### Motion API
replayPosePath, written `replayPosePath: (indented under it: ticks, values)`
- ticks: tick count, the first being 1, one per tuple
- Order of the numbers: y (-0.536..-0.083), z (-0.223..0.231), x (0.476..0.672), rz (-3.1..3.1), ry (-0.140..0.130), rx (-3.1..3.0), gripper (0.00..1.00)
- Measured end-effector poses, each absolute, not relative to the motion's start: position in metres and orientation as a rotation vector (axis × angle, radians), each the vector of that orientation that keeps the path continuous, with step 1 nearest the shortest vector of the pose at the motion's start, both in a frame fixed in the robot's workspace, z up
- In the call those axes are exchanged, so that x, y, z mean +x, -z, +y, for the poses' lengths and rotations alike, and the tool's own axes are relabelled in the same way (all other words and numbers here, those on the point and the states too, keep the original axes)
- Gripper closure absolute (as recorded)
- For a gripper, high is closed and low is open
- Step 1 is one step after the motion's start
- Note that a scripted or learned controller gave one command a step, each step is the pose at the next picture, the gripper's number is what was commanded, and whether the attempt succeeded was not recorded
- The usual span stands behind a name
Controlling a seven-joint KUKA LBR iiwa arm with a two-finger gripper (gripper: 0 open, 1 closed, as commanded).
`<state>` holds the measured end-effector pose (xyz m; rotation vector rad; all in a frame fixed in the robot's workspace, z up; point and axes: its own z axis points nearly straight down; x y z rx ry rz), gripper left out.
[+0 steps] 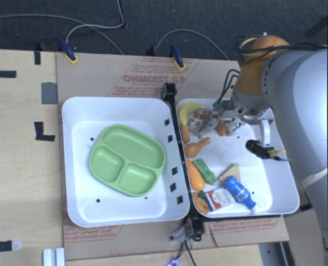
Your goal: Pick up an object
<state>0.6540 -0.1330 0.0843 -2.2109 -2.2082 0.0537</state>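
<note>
My gripper [215,121] is down in the far left part of the right bin [274,187]. It hangs over a small cluttered patch beside a yellow banana [187,110], with a small brown piece [222,129] just to its right. A tan drumstick-shaped toy [196,147] lies just in front of it. Nearer the front lie an orange carrot [195,175], a green pod [206,171], a blue bottle [240,192] and a red and white packet [218,199]. I see nothing clearly between the gripper's tips.
The left bin [77,148] holds a green divided plate [127,159]. A black divider with clips [175,148] runs between the bins. The arm's grey body [305,121] overhangs the right bin's right side. A tan wedge [231,172] lies by the bottle.
</note>
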Motion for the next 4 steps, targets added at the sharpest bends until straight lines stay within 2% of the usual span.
replayPosePath:
  ticks: [1, 2, 4]
  values:
    - [-0.0933, -0.1305, 0.6541, -2.206, -0.052, -2.209, 1.0]
    - [-0.0931, -0.1308, 0.6539, -2.206, -0.053, -2.209, 0.0]
    - [-0.0842, -0.1252, 0.6609, -2.211, -0.052, -2.208, 0.0]
